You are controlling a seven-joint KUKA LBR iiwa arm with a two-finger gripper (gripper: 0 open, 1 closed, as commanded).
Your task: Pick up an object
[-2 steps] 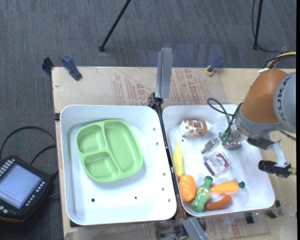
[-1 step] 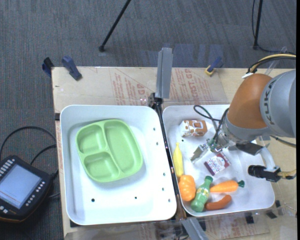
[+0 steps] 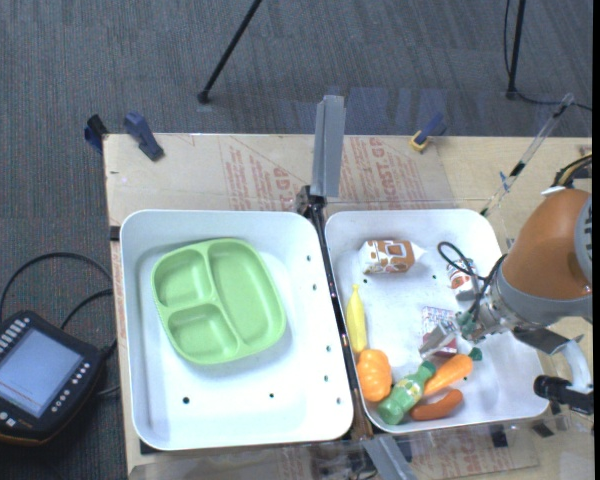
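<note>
Grey carpet surrounds the bench, whose two white bins sit side by side: the left bin (image 3: 140, 268) carries a green divided tray (image 3: 218, 299), the right bin (image 3: 410, 218) a clutter of toys. The gripper (image 3: 450, 335) is low over the right bin's middle, its opening impossible to judge. A carrot (image 3: 450, 371) lies just beside it toward the bin's near edge, with a green bottle (image 3: 408, 394), sausage (image 3: 437, 405), orange pumpkin (image 3: 374, 372) and yellow corn (image 3: 355, 317) nearby.

Arm (image 3: 565, 258): a rounded, bulky link reaching in from the right.
Band: glossy orange, smooth and dome-shaped, above the wrist.
Wrist: grey housing under the orange.
Gripper (image 3: 458, 332): small metallic grey piece with dark parts; details too fine to tell.
</note>
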